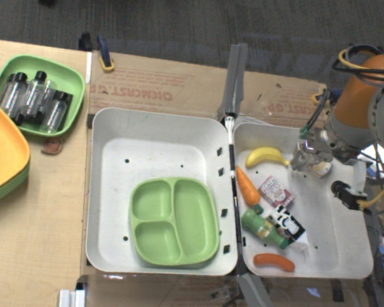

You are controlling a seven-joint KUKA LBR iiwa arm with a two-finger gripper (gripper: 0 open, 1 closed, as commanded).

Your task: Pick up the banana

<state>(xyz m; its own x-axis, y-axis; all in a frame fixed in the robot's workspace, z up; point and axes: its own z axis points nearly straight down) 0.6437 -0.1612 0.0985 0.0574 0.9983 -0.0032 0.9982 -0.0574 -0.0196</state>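
The yellow banana (267, 156) lies in the right bin's far left part, curved, with its right tip pointing toward the arm. My gripper (303, 156) hangs low over the right bin just to the right of that tip, close to it but not around it. Nothing shows between the fingers. The grey arm with its orange band rises behind it at the upper right.
In the right bin (337, 236) lie a carrot (247, 186), a pink packet (274, 191), a green bottle (265, 227), a black-and-white item (289, 224) and a sausage (274, 261). The left bin (108, 175) holds a green divided tray (173, 220). Orange plates and a green dish of vials sit at the left.
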